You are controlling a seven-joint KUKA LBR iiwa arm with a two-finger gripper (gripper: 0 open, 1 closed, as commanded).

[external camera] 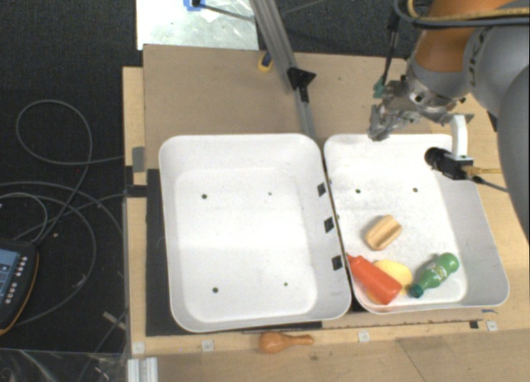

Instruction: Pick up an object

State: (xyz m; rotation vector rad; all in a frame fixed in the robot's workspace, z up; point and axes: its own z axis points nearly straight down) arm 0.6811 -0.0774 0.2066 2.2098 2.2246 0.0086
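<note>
The brown board table [215,94] carries two shallow white plastic bins side by side; the left bin [178,206] and the right bin [484,239] meet at a seam with small black clips. All the candidates lie in the right bin, toward its near edge.

Largest is the orange-red carrot-shaped toy [373,281], lying in the near left corner against the wall, tight beside the yellow lemon-like toy [396,272]. They are probably light hollow plastic, smooth and slippery, and crowded, so a poor choice. The small green bottle [434,274] lies on its side nearer the right wall, touching the yellow toy; rounded, it would likely roll. The tan bread-roll-shaped piece [383,232] sits apart toward the middle with bare floor around it. It looks light and matt, and seems the easiest take, across its short width.

The grey arm's gripper [383,126] hovers over the bin's far left corner, well apart from everything; whether its jaws are released or clenched, I cannot tell.

A wooden pear-shaped piece [284,340] lies on the table's near edge.
</note>
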